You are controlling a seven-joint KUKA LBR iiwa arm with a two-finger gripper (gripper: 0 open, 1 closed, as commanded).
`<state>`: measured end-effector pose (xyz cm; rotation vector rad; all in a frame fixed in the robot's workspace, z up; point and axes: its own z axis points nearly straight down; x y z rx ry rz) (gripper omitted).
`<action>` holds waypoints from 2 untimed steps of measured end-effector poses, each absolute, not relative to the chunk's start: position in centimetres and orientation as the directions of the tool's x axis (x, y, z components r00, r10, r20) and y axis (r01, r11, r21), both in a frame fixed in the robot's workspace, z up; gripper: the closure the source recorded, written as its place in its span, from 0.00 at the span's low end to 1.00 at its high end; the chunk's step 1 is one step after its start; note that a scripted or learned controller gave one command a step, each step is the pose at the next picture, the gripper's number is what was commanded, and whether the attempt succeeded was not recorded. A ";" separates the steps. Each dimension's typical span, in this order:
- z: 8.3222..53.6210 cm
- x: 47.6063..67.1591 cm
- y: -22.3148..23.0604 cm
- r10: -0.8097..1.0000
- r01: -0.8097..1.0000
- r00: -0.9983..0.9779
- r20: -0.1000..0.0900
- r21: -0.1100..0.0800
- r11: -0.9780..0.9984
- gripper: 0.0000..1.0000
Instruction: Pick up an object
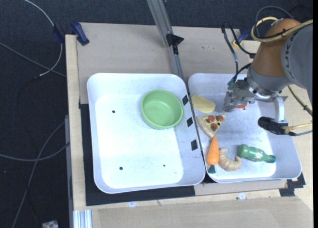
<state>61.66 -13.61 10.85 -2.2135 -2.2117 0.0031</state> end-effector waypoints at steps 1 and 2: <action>17.0 61.2 -12.9 1.000 1.000 -0.001 0.000 0.008 0.001 1.00; 23.7 61.6 -12.3 1.000 1.000 -0.002 0.001 0.008 0.002 1.00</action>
